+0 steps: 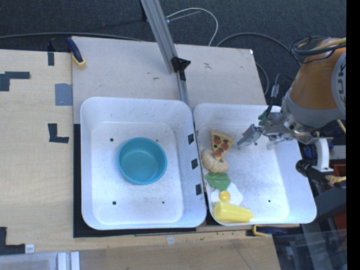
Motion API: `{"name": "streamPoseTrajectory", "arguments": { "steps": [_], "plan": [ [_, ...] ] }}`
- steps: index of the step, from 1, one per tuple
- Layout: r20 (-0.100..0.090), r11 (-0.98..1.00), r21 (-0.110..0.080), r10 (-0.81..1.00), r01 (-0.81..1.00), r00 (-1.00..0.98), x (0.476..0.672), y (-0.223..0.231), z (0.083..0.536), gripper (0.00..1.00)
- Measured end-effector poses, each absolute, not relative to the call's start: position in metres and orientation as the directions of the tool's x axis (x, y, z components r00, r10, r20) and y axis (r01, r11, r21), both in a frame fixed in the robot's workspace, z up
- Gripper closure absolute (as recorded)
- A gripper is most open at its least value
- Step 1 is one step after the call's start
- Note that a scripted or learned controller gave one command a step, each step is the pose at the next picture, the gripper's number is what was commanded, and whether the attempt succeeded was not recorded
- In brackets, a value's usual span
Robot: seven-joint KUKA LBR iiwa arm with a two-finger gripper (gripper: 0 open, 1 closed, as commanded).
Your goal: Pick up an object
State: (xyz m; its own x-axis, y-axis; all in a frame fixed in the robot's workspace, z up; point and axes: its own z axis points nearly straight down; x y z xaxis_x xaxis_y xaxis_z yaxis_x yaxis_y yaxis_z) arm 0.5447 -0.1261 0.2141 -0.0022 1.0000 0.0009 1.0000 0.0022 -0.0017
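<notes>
Where the right bin (292, 204) meets the divider, a column of toy food lies along its left wall: a pizza slice (220, 143) with red toppings at the top, a tan doughnut-like pastry (214, 161) touching it just below, then a green leafy piece (218, 179), a fried egg (227, 196) with a yellow yolk, and a yellow wedge-shaped piece (232, 212) at the front edge of the bin. These five pieces sit in a line, each touching or nearly touching the next, and none is lifted off the bin floor. To the right of the pizza slice, the gripper (246, 139) points leftward and downward over the bare middle of the same bin, its grey fingers close to the slice but apart from it; nothing is seen between them, and whether they are spread or closed cannot be told from this angle. Behind the gripper the grey wrist joins the orange band of the arm (315, 86), which comes in from the right side over the bin's far right corner. In the left bin (95, 207) a blue bowl (142, 160) stands upright near the centre, well apart from the food. Both bins rest side by side on a pale bench (124, 66), and a metal pole (160, 24) slants up from the divider toward the top.
</notes>
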Motion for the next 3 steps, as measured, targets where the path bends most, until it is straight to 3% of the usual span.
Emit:
{"name": "streamPoseTrajectory", "arguments": {
  "steps": [1,2,3],
  "plan": [
    [0.001,0.002,-0.002,1.0,1.0,-0.002,0.545,-0.126,0.214,0.0],
    [0.001,0.001,-0.008,1.0,1.0,-0.001,0.538,-0.121,0.152,0.0],
    [-0.001,0.0,-0.001,1.0,1.0,0.0,0.544,-0.12,0.109,0.0]
  ]
}}
